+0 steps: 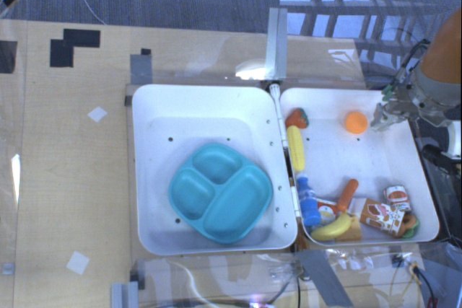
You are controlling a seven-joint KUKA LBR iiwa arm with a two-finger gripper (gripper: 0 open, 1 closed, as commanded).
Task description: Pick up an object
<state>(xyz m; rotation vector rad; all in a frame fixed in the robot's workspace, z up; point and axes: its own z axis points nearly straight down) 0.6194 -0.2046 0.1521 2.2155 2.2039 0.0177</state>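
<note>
My gripper [381,117] hangs over the right bin [382,162] near its far right corner, just right of an orange ball [355,122]. Nothing shows between the fingers. Along the bin's left wall lie a red strawberry [296,117], a yellow corn cob [295,148] and a blue bottle [307,201]. At the front lie a banana [333,229], an orange-red carrot [347,194], a brown carton [382,218] and a small can [398,196].
The left bin [159,126] holds a blue divided plate [220,191]. A metal post [276,47] stands behind the seam between the bins. The arm's orange band [442,54] is at the right edge.
</note>
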